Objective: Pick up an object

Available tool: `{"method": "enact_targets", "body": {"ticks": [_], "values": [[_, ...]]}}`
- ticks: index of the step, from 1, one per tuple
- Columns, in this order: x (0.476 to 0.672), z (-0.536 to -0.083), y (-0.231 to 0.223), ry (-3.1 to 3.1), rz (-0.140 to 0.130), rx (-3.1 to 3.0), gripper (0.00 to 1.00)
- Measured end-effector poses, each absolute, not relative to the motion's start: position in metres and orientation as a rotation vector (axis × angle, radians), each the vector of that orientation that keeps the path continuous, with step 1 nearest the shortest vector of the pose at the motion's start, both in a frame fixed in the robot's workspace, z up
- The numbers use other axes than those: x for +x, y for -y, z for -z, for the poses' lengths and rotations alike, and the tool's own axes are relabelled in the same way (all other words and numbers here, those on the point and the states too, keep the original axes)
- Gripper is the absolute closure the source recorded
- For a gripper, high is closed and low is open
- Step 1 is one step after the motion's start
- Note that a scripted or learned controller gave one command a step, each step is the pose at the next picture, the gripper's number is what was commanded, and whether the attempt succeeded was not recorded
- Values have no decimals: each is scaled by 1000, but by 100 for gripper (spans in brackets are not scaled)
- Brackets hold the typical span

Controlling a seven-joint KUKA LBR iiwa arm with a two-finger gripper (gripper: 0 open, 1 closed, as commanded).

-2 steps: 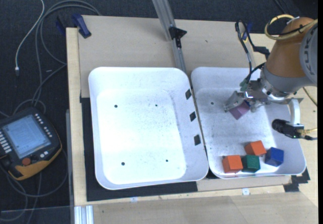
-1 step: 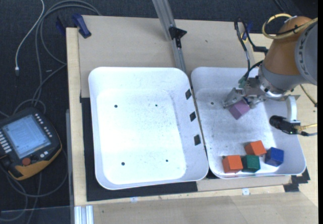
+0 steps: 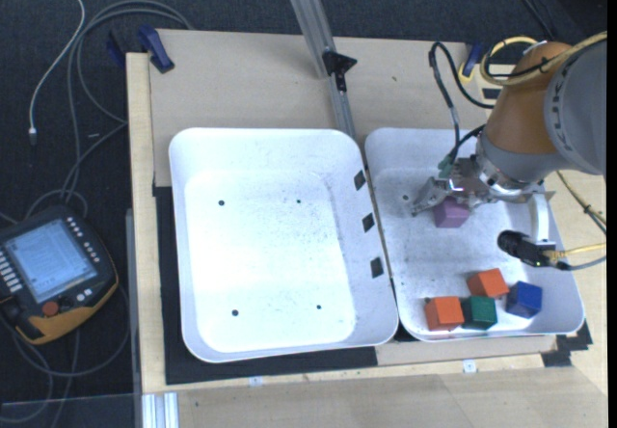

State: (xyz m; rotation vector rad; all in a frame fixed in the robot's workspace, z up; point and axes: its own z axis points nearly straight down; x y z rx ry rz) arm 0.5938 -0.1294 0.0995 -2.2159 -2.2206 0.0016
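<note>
One pincer [image 3: 451, 193] hangs low over the right bin's [image 3: 415, 253] middle, its fingers spread; the purple block [image 3: 451, 214] sits directly beneath, just toward the bin's near edge, not yet pinched.

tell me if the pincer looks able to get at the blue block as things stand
Probably yes. The blue block lies uncovered near the right bin's front corner, beside a green block. The pincer sits over a purple block in the same bin.

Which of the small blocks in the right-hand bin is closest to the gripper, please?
The purple block, lying right under the gripper in the middle of the right bin. The orange, green and blue blocks sit clustered at its near edge.
</note>
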Motion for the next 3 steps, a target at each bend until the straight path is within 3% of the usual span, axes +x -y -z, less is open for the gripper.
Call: {"method": "enact_targets", "body": {"ticks": [1,2,3], "values": [[595,-111,130,2221,3,-2219,100],[590,-204,20,2235,13,-2211,100],[514,-199,-38,2223,-4,-2207,100]]}}
